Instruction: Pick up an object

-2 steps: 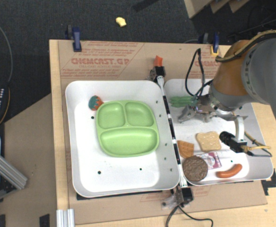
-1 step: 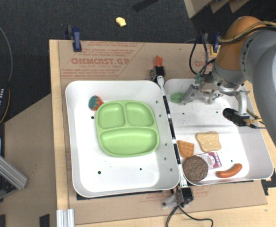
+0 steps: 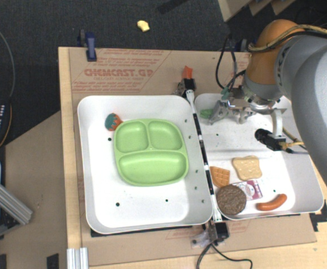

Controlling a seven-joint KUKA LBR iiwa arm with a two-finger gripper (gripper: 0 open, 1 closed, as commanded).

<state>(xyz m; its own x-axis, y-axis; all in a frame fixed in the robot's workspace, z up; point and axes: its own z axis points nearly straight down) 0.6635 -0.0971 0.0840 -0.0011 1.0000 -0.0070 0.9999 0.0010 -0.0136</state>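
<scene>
The tool point(image 3: 231, 115) hangs low over the far left corner of the right bin point(image 3: 236, 142), at the end of the arm point(image 3: 270, 66) that comes in from the right. Whether it is released or clenched I cannot tell, as the wrist hides too much of it. Nothing shows as gripped.

Just beside it, toward the wall between the bins, lies a small green piece point(image 3: 206, 114), the nearest thing to take. It looks apart from the tool, though only narrowly.

Further toward the near end of the same bin sits a cluster: a toast slice point(image 3: 247, 167), a waffle point(image 3: 220, 176) against the dividing wall, a brown disc point(image 3: 231, 199), a pink packet point(image 3: 253, 189) touching the disc, and a sausage point(image 3: 271, 202). The left bin point(image 3: 146, 206) holds a green tray point(image 3: 150, 151) and a small red-and-teal toy point(image 3: 113, 121) at its far left corner. Both bins rest on the bench point(image 3: 124, 72).

The step in hand looks like the approach, with no grasp made. The next move likely calls for a short shift toward the green piece, a descent to the bin floor, then a closing around it. The corner walls leave little room, so a miss is a fair risk.
</scene>
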